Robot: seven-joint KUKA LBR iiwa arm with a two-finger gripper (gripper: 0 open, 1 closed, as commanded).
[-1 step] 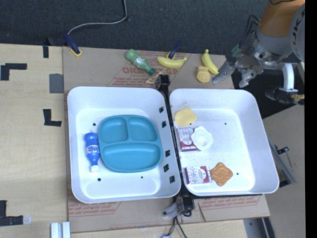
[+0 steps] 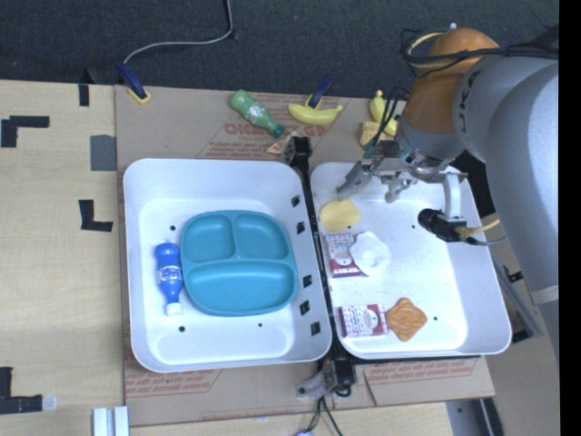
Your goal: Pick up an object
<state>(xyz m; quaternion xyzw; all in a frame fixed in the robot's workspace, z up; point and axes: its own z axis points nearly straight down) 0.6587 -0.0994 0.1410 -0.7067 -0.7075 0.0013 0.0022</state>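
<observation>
Right bin, what I could grab

A pale yellow lump (image 2: 339, 213), possibly a lemon, a crumpled white wrapper (image 2: 371, 252), two red-and-white packets (image 2: 340, 254) and an orange cookie-like piece (image 2: 406, 318).

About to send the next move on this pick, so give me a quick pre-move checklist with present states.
1. Pincer over the right bin, near its far edge: ok.
2. Object between its fingers: not ok, none seen.
3. Nearest target, yellow item, lies beside the pincer, uncovered: ok.
4. Other picks in that bin, two red-and-white packets, white wrapper, orange piece: ok.
5. Finger opening: cannot tell.
6. Left bin's blue tray and blue bottle far from the arm: ok.
</observation>
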